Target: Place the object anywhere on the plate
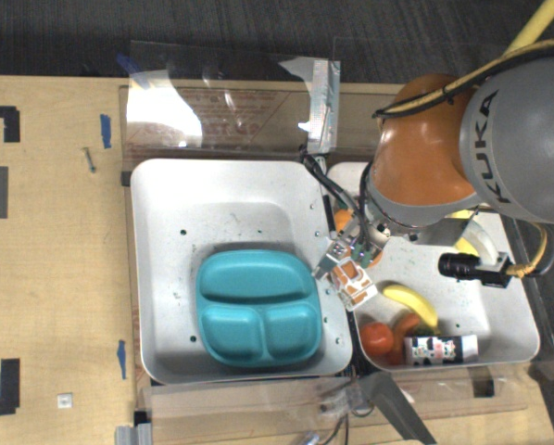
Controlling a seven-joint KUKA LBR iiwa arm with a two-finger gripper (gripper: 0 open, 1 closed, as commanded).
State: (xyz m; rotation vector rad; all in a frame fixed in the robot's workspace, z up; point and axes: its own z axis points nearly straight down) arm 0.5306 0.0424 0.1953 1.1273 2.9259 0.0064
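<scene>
A teal divided plate (258,306) lies in the left bin (166,211), toward its front, with nothing on it. My gripper (348,265) hangs low over the left edge of the right bin (513,332), just right of the plate's upper right corner. Under the wrist the tip is too cluttered to read, and I see nothing clearly held. Near the right bin's front lie a yellow banana (412,304), a red tomato-like ball (379,339) and a small bottle (441,347) with a black-and-white label, on its side.
The arm's orange band (421,156) and grey body cover most of the right bin's back. A small orange piece (340,219) shows by the divider, and a yellow object (473,239) peeks out under the arm. A clear plastic sheet (231,109) stands behind the left bin.
</scene>
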